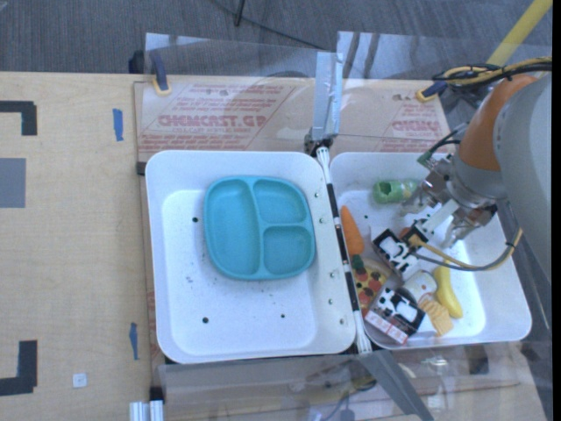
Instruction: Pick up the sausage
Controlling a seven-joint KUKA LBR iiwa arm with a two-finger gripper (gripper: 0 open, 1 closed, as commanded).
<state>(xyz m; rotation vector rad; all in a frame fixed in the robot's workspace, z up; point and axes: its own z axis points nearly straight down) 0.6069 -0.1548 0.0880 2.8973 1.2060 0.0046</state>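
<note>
Gripper (405,246) is hovering mid right bin (513,323); the sausage (351,230) is lying just beside it toward the bin's left wall, long axis along that wall.

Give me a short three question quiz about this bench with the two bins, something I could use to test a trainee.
1. True or false: the teal divided plate lies in the left bin.
2. Which item lies along the right bin's left wall, beside the divider?
A. the orange sausage
B. the yellow banana
C. the green item
3. Fill the blank: the gripper hangs over the ____ bin.

Key: 1 true. 2 A. 3 right.
</note>
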